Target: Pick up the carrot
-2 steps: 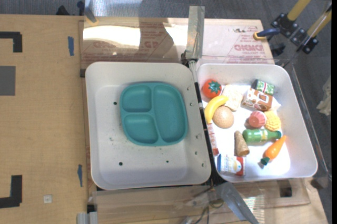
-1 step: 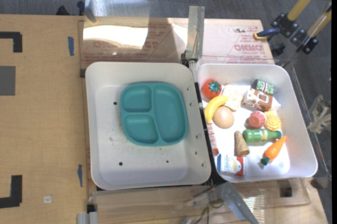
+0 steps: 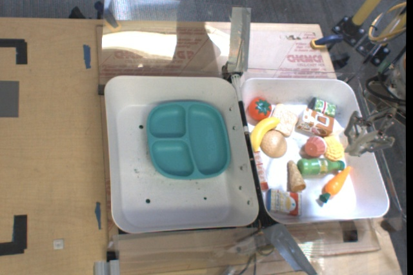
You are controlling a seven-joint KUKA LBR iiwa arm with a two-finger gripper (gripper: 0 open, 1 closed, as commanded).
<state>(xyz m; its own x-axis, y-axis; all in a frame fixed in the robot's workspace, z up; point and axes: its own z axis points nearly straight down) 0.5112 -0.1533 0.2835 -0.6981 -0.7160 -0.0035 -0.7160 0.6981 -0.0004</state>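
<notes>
The carrot [image 3: 336, 184] is small and orange with a green tip. It lies slanted near the front right corner of the right bin [image 3: 371, 201]. My gripper [image 3: 362, 136] hangs over that bin's right rim, up and to the right of the carrot and apart from it. It looks grey and faint against the bin wall. Nothing of the carrot is covered.
Toy foods crowd the right bin: a green bottle [image 3: 319, 167] just left of the carrot, a cone [image 3: 295, 175], a small carton [image 3: 282, 201], a banana [image 3: 263, 132], a tomato [image 3: 260, 108] and boxes [image 3: 317, 121]. A teal divided plate [image 3: 189, 138] sits in the left bin [image 3: 122, 157].
</notes>
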